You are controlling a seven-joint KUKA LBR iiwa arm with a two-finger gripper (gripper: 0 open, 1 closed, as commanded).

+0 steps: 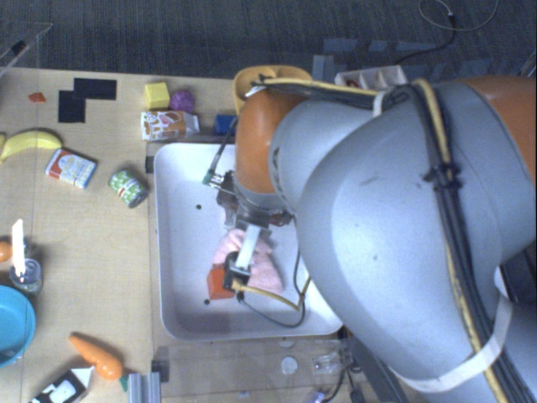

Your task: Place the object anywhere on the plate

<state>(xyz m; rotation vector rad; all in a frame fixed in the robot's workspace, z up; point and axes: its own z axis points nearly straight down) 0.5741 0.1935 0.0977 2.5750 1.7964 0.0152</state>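
Near edge: carrot (99, 356) lies on the bench, blue plate (12, 326) half cut off at the left.

Mid: white bin (180, 225). Gripper (248, 225) hangs low inside it, right over a pink lump (264, 267). Orange-red piece (220, 282) sits on the bin floor, touching the lump's left side, well apart from the plate. Cannot tell if the gripper is open or closed, or has hold of anything.

Farther left: green can (128, 186), small carton (70, 168), banana (29, 143).

Far: printed box (169, 125), blue block (224, 124), yellow block (156, 95), purple thing (182, 101).
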